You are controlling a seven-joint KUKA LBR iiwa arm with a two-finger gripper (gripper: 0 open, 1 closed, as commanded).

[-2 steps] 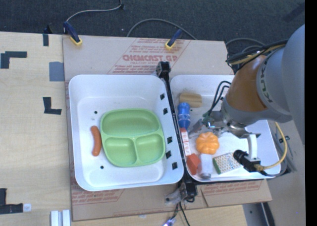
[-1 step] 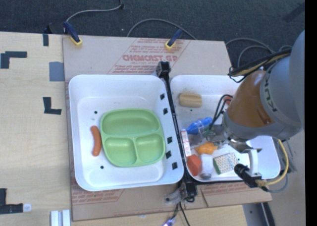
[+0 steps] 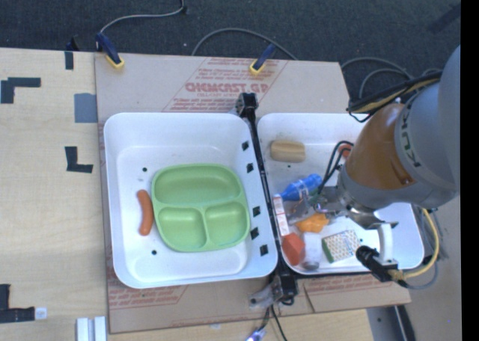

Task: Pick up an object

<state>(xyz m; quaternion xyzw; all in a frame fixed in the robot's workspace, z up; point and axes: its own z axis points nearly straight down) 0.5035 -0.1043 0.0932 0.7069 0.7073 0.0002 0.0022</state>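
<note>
Orange object (image 3: 312, 222) in right bin (image 3: 408, 246); arm (image 3: 397, 152) bent low above; end effector (image 3: 323, 201) grip unclear

We record one arm (image 3: 419, 145) of thick, rounded, cylindrical segments. Its outer casing is smooth grey with a slight sheen. Above the wrist we note a broad orange band (image 3: 378, 154), glossy, wrapping the full girth of the segment. Below it the wrist (image 3: 367, 199) section is grey again and narrower. We observe dark cables (image 3: 378, 91) looping beside the casing, and a yellow-and-black cable (image 3: 428, 246) curving along the lower side. We can read no markings.
</note>
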